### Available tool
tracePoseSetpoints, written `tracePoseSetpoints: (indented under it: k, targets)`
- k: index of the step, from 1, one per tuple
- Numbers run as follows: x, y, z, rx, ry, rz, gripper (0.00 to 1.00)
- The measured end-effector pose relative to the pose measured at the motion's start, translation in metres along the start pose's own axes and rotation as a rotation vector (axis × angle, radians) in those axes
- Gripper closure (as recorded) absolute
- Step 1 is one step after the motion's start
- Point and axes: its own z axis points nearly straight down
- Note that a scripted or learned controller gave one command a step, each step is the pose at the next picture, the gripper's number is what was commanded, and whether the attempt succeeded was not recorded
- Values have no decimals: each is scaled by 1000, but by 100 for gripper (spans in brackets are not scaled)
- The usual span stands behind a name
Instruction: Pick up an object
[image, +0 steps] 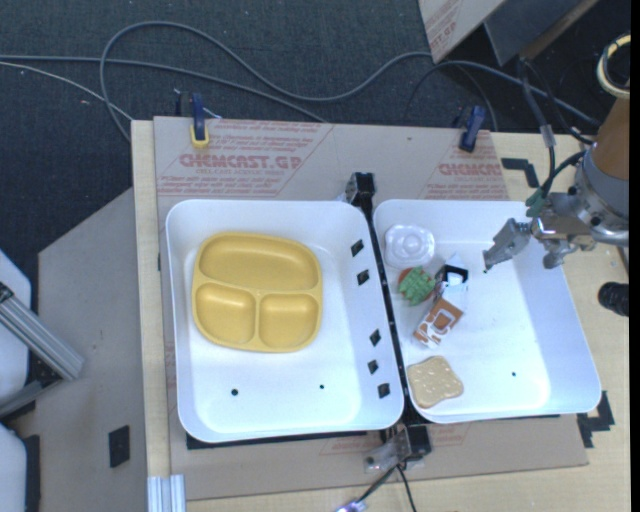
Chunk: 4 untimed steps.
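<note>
The right bin (540, 340) holds several small objects along its left side. These are a white round lid (410, 243), a green toy vegetable (416, 284), a brown and white carton (440, 320), a small black and white piece (455, 276) and a tan slice of bread (434, 380). My gripper (522, 257) hangs over the bin's upper right part, to the right of these objects and apart from them. It is open, with nothing between its fingers.
A yellow divided plate (258, 291) lies in the left bin (290, 400). A black divider with clips (375, 300) runs between the bins. Cables (250, 80) trail across the dark floor behind the bench. Blue clamps (200, 118) grip the board's far edge.
</note>
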Motion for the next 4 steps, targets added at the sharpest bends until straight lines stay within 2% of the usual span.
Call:
tracePoseSetpoints:
  k: [1, 3, 4]
  targets:
    - [-7, 6, 51, 5, 1, 1, 0]
    - [7, 19, 162, 6, 2, -1, 0]
    - [6, 21, 146, -3, 1, 0, 100]
